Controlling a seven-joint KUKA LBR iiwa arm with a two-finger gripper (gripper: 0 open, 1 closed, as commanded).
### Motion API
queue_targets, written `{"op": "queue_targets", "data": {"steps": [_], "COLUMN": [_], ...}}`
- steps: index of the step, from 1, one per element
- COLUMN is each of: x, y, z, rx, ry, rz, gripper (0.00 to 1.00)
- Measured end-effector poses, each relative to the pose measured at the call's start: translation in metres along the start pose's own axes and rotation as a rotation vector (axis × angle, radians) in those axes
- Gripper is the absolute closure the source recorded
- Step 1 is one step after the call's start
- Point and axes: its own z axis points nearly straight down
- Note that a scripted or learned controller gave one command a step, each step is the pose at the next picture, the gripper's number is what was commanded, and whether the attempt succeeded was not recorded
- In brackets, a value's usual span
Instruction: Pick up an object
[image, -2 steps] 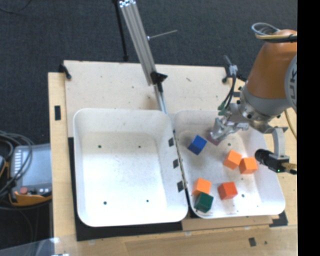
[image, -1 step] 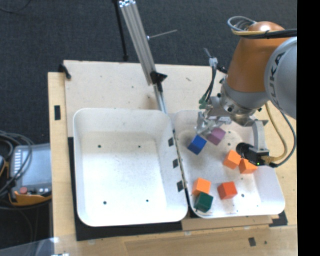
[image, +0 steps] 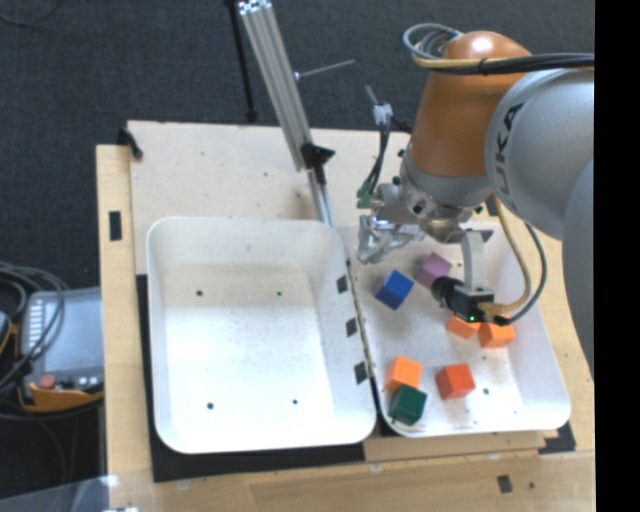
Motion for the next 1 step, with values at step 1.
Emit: {"op": "queue_targets", "data": {"steps": [1], "x": [0.0499], "y": [0.0232], "z": [0.0195], "rx": [-0.001], "ry": [0.0], "rz": [0.0], "gripper": [1.0]}}
